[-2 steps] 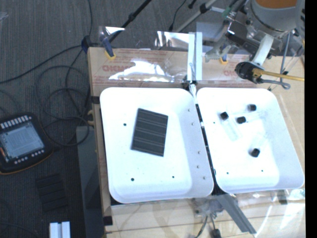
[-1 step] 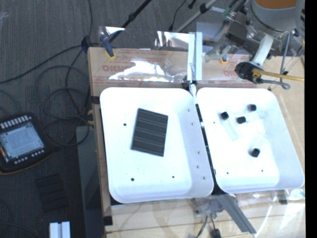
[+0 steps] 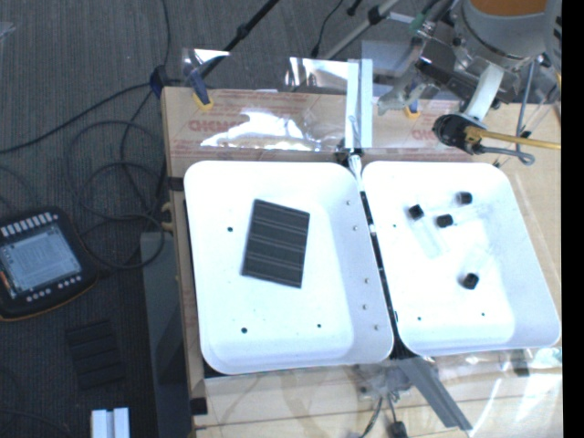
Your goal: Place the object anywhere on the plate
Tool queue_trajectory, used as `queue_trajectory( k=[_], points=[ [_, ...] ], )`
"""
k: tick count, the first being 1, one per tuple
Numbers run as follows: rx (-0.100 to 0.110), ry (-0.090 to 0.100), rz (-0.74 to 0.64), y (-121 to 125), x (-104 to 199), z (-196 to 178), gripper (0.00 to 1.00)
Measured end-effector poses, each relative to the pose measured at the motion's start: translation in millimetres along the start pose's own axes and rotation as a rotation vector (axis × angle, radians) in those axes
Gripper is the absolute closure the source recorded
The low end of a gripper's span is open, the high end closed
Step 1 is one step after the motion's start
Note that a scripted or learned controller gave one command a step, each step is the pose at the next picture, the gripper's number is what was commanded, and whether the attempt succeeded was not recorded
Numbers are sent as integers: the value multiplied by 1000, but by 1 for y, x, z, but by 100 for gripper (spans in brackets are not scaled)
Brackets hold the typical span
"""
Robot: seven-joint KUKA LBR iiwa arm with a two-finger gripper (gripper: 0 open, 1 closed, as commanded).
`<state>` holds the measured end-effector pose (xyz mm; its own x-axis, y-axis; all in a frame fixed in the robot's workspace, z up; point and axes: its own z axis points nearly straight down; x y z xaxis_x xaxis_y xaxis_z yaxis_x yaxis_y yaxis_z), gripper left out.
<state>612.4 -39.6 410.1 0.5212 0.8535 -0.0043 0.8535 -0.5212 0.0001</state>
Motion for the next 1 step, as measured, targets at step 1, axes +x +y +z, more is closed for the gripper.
queue_trajectory(
  k=[1],
  points=[
    [4, 0, 192, -18, 51, 62, 0]
  ],
)
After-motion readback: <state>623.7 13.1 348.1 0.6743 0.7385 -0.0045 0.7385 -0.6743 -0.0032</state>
